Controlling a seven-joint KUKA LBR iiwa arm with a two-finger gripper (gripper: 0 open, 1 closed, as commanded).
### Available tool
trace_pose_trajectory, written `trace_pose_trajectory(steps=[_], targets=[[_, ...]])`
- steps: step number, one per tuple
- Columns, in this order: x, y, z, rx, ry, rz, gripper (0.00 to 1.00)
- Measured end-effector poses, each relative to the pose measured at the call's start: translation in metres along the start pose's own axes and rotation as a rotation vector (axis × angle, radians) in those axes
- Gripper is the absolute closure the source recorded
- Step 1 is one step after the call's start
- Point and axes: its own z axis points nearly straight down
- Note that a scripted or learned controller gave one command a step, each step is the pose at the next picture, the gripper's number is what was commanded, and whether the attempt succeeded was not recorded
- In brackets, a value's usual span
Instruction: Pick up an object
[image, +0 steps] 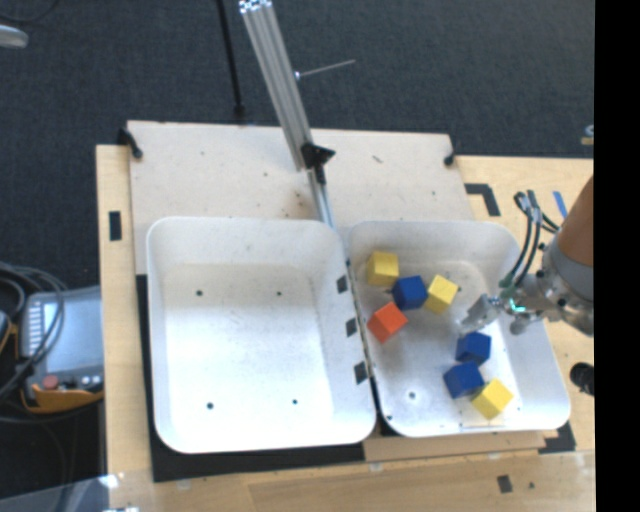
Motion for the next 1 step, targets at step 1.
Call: trace_pose_trajectory(steps=[1], targets=[[-0.0004,0.0007,-0.0015,-0.004,-0.001,0.003,0.00]])
